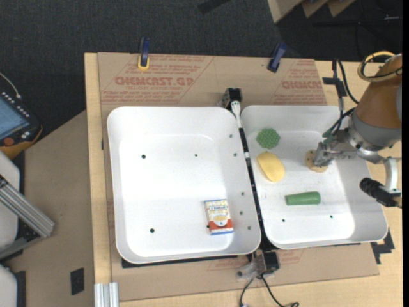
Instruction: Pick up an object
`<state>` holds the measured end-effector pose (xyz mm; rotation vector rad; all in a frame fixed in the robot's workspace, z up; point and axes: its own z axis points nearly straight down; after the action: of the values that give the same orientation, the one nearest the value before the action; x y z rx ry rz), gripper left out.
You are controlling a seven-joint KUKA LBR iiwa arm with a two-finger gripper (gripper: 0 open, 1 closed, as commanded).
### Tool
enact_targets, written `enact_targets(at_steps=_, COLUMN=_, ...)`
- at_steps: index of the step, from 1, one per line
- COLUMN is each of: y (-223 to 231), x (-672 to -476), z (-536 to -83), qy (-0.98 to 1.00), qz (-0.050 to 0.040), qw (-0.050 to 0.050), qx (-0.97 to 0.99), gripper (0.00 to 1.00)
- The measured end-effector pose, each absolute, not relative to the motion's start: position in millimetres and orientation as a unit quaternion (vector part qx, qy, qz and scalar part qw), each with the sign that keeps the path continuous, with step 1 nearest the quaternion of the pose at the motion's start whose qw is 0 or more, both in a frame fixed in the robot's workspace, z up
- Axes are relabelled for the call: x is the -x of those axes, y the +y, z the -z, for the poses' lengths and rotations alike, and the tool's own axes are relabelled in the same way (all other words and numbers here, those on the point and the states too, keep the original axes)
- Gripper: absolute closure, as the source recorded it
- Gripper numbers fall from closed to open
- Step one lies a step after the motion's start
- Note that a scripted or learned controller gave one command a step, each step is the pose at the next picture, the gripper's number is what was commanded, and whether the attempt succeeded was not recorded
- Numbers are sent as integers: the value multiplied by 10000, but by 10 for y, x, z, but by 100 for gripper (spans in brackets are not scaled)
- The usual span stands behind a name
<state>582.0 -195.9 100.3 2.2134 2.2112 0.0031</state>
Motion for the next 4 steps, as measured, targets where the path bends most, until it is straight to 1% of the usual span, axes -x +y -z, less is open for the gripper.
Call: enact_targets(at_steps=4, y=-1963, x=-5836, z=-1404, qy=7065, qz=-25, qw=106, qx=-7076, gripper=100)
